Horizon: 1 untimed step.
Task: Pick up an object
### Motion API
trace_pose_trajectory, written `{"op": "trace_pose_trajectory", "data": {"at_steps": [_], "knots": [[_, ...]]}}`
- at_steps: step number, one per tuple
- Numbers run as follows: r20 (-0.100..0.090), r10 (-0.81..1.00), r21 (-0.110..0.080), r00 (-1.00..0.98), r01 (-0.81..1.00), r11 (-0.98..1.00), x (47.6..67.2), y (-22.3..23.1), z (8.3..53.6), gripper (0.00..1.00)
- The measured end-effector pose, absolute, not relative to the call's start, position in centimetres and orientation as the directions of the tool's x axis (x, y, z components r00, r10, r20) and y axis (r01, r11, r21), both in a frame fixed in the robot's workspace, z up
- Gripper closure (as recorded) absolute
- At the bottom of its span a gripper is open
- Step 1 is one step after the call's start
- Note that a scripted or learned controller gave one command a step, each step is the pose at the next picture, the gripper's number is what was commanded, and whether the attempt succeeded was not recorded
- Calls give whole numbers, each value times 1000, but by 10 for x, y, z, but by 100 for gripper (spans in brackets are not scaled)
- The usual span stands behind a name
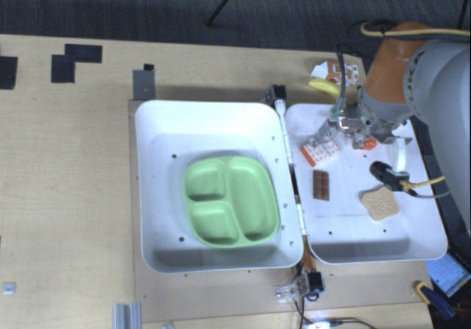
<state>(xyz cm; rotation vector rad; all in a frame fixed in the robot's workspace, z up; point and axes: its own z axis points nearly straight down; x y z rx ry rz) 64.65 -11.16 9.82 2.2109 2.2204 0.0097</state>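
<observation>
In the right bin [412,243] lie a white-and-red packet [319,150], a brown chocolate bar [321,185], a tan slice of toast [380,204] and a small red piece [367,143]. My gripper [340,126] hangs low over the back of this bin. It is just right of and behind the packet and left of the red piece. Nothing shows clearly between its tips. The grey arm with its orange band [394,62] comes in from the upper right.
The left bin [158,173] holds a green divided plate [230,199]. A yellow banana-like item [324,86] and a small wrapper [333,70] lie on the bench behind the right bin. A black divider [288,151] runs between the bins.
</observation>
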Motion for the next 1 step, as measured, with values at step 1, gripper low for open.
{"op": "trace_pose_trajectory", "data": {"at_steps": [1], "knots": [[-1, 1000, 16, -9, 1000, 9, 648, -110, 110, 100]]}}
